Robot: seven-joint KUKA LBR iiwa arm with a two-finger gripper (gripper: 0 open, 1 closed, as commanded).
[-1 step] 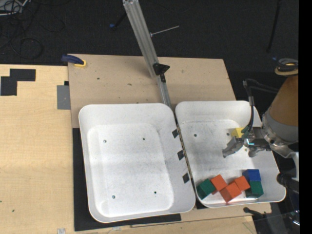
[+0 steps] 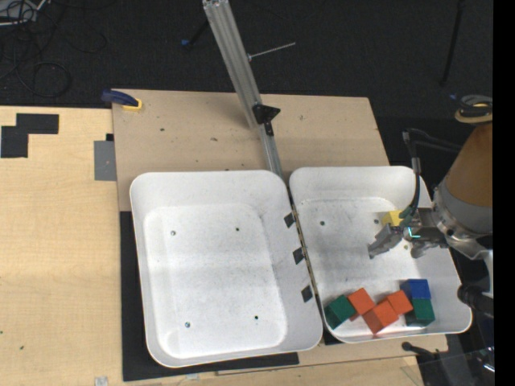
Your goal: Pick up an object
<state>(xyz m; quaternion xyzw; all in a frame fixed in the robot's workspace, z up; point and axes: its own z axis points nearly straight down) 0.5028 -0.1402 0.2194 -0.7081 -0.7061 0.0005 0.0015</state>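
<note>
My gripper (image 2: 400,244) hangs over the right part of the right bin (image 2: 346,191), its two fingers spread apart and open with nothing between them. A small yellow block (image 2: 391,217) lies just behind the fingers, close to the left one; whether it touches I cannot tell. In the bin's front right corner sits a cluster of blocks: a green one (image 2: 339,310), an orange one (image 2: 361,301), two more orange ones (image 2: 382,317) (image 2: 400,302), a blue one (image 2: 418,289) and another green one (image 2: 421,311).
The left bin (image 2: 209,264) stands beside the right one, joined by black clips (image 2: 297,255). A slanted metal rail (image 2: 239,63) rises behind the bins. The arm's orange band (image 2: 476,175) is at the right edge.
</note>
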